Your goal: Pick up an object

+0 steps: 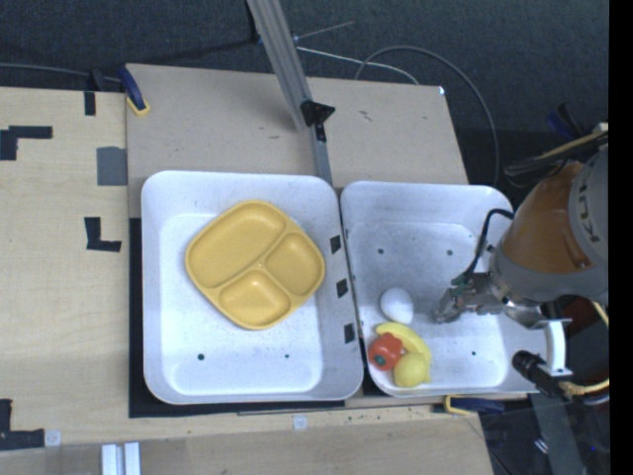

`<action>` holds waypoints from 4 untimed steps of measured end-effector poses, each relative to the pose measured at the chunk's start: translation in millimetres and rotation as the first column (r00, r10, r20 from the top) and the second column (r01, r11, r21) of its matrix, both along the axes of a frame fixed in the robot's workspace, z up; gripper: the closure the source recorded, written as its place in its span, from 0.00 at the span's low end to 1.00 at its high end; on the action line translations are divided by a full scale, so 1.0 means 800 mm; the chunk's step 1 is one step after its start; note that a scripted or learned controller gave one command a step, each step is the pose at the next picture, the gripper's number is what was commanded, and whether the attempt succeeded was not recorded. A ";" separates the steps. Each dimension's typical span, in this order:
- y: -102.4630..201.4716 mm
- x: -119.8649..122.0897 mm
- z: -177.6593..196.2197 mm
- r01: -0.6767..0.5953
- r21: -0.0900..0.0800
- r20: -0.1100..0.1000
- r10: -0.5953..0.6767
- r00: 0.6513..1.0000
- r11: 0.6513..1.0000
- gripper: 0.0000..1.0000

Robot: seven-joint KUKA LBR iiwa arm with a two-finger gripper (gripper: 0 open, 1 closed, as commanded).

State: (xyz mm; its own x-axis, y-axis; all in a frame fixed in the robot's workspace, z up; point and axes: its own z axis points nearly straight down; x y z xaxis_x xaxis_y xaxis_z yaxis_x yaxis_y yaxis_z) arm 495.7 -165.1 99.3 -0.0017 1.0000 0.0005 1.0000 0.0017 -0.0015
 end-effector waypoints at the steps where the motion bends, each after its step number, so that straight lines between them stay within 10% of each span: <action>1: -0.001 0.006 0.078 0.000 -0.002 0.006 0.000 1.000 1.000 1.00; 3: 0.002 0.006 0.157 0.001 0.000 0.001 -0.001 1.000 1.000 1.00; 4: 0.077 0.033 0.162 -0.006 0.002 0.001 0.006 1.000 1.000 1.00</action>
